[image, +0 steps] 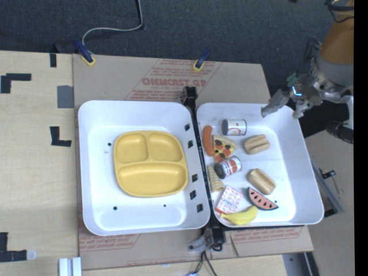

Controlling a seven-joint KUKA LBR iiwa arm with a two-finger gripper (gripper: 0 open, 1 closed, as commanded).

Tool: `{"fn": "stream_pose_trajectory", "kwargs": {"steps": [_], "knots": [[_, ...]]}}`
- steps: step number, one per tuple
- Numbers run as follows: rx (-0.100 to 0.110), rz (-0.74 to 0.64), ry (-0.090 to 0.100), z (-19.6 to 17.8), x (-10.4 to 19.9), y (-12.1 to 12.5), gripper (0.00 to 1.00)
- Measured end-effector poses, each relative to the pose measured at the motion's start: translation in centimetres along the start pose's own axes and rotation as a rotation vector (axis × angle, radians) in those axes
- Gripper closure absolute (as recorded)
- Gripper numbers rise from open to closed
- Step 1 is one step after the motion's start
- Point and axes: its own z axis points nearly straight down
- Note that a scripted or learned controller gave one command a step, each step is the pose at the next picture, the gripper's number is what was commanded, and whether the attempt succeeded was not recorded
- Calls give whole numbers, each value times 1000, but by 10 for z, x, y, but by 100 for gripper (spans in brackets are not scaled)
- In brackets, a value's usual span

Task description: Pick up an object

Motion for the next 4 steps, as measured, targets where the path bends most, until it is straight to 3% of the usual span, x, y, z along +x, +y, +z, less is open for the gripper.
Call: {"fn": "stream_pose_trajectory", "kwargs": {"steps": [1, 2, 3, 4], "knots": [[-4, 0, -2, 177, -35, 14, 0], [-7, -1, -5, 166, -35, 14, 100], [-2, 0, 0, 50, -14, -48, 100], [-1, -2, 2, 10, 59, -79, 100]]}}
